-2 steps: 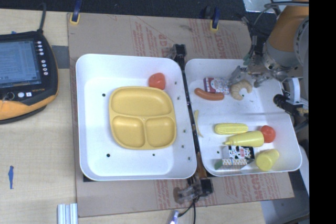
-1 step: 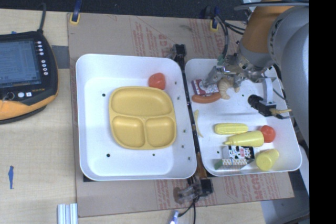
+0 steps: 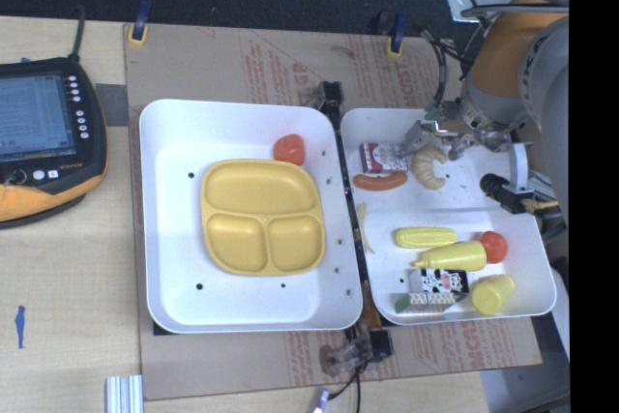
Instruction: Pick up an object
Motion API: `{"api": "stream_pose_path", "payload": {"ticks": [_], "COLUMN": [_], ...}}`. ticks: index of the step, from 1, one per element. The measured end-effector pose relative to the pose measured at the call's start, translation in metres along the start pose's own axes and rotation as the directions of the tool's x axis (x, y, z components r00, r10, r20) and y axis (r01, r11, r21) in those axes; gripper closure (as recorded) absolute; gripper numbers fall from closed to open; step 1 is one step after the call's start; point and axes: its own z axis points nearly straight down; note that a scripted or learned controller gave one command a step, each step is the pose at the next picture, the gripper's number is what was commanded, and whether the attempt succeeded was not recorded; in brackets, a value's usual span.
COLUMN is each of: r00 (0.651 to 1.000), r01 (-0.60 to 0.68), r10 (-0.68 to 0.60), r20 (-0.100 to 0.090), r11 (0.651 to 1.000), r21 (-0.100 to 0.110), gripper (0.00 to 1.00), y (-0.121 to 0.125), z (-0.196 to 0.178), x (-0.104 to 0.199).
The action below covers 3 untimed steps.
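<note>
— While we start at the left, what lies there?

— A pendant tablet [image 3: 44, 135] off the bins, well clear of the work. Next comes the left bin [image 3: 169, 295], bearing a yellow divided plate [image 3: 263, 215] with a small red ball [image 3: 288, 149] touching its far rim.

— And the right bin [image 3: 542, 295]?

— Crowded. Near the dividing wall, a sausage [image 3: 380, 180] lies beside a small red-and-white packet [image 3: 371, 157]. Toward the near side sit a yellow corn cob [image 3: 426, 236], a mustard bottle [image 3: 452, 256], a red tomato [image 3: 493, 246], a patterned box [image 3: 438, 284] and a yellow cup [image 3: 491, 294], all packed close.

— Where is the gripper [image 3: 432, 142]?

— Low at the bin's far side, directly over a pale croissant [image 3: 431, 169], which looks like the chosen object. Whether its fingers stand apart or together, I cannot tell.

— Anything in the way?

— I judge the sausage and packet just beside the croissant could be nudged; the bin's far wall leaves little room.
</note>
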Motion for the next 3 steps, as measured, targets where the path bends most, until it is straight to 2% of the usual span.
{"api": "stream_pose_path", "payload": {"ticks": [1, 2, 3], "r00": [1.000, 1.000, 1.000], "r01": [0.004, 0.002, 0.003], "r10": [-0.004, -0.002, -0.003], "r20": [0.000, -0.001, -0.001], "r11": [1.000, 1.000, 1.000], "r21": [0.000, 0.011, 0.011], "gripper": [1.00, 1.00, 1.00], "y": [0.001, -0.091, -0.181], "z": [-0.011, -0.034, -0.065], "x": [0.000, 0.042, 0.054]}}
